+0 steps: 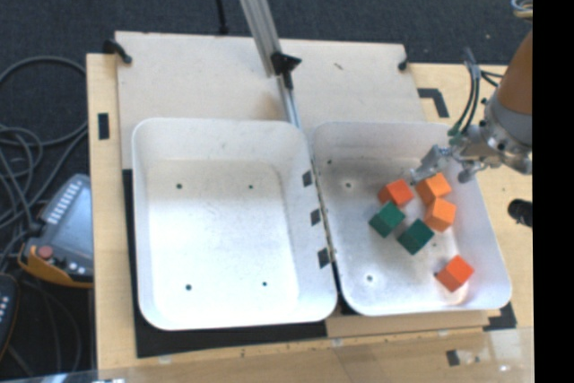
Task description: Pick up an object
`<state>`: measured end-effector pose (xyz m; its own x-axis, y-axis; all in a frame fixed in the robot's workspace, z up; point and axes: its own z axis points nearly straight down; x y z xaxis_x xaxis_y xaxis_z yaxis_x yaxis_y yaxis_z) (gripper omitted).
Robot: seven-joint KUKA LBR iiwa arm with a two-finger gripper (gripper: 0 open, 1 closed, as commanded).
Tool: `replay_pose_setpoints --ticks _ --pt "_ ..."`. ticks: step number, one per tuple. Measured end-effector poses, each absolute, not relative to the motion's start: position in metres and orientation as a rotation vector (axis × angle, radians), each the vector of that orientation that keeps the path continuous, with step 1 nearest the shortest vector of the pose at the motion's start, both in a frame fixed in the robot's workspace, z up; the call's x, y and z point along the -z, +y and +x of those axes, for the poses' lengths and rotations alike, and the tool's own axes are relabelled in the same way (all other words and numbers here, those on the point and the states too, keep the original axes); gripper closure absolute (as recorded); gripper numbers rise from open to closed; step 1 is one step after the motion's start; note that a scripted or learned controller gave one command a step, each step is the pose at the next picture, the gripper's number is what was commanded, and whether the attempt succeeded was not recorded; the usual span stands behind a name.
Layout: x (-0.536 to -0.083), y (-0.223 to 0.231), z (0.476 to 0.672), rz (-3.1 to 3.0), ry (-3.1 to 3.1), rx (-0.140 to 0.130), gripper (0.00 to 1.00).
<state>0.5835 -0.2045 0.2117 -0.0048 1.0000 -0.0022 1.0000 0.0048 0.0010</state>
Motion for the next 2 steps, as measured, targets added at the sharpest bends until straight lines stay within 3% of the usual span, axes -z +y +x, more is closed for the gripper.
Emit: replay_pose_setpoints --ticks 1,2 --pt "-0.096 -0.134 0.566 2.215 2.224 -0.001 0.00" --pt "-0.108 -0.137 0.567 2.220 2.214 -0.004 1.00"
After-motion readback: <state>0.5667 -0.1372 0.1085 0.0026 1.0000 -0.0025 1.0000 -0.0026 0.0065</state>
